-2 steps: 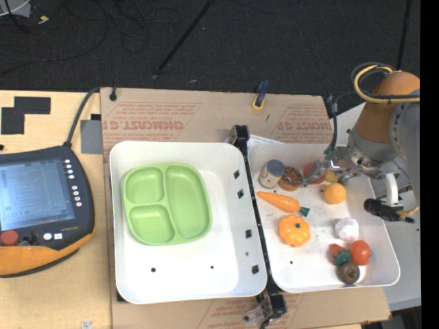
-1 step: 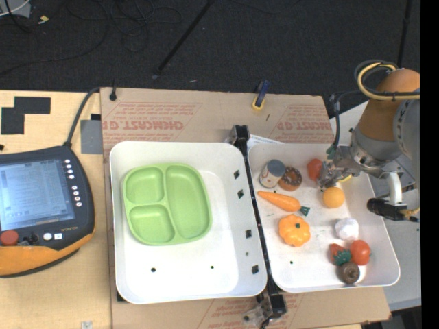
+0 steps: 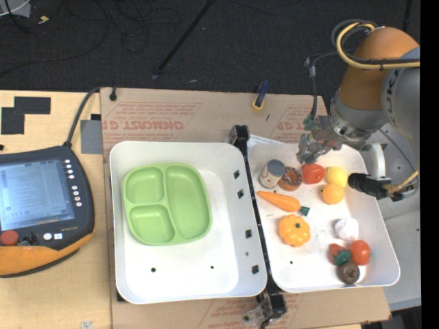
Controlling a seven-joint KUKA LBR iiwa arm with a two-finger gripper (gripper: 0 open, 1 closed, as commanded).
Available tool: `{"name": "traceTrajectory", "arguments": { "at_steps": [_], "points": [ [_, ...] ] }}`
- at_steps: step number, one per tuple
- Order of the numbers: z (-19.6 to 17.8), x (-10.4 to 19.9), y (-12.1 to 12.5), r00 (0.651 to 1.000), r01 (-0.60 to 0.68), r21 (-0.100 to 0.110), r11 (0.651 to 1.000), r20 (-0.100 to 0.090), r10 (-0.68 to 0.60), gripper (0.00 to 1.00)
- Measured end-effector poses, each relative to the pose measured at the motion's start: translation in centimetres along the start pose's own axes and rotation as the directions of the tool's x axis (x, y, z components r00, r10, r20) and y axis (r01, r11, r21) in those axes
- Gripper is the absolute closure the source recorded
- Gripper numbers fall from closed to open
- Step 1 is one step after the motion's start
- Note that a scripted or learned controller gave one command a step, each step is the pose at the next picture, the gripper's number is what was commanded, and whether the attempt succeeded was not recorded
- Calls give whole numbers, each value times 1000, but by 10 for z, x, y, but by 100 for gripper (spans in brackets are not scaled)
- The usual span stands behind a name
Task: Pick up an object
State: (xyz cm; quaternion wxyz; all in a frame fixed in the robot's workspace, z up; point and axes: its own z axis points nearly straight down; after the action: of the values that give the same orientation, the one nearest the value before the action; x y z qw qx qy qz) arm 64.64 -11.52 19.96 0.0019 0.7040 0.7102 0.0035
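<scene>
Hovering over right bin [image 3: 384, 252], tool [image 3: 310, 157] just above tomato [image 3: 313, 173]; finger state indiscernible, arm cut off.

A dark carpeted floor [image 3: 171, 26] lies behind the surface, strewn with black cables [image 3: 185, 26]. Brown printed cardboard [image 3: 185, 118] covers the light wooden surface [image 3: 41, 300].

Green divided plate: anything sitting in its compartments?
No. The green divided plate lies in the left bin with all three compartments bare; the toy foods, such as the carrot, lie in the right bin.

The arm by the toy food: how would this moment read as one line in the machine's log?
task: pick up an object | gripper: low over right bin, by red tomato | grasp: cannot tell | left bin: green tray
</scene>
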Motion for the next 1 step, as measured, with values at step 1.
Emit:
{"name": "traceTrajectory", "arguments": {
  "at_steps": [1],
  "points": [
    [-125,-26,-124,1000,-13,7,1000,2,13,100]
  ]
}}
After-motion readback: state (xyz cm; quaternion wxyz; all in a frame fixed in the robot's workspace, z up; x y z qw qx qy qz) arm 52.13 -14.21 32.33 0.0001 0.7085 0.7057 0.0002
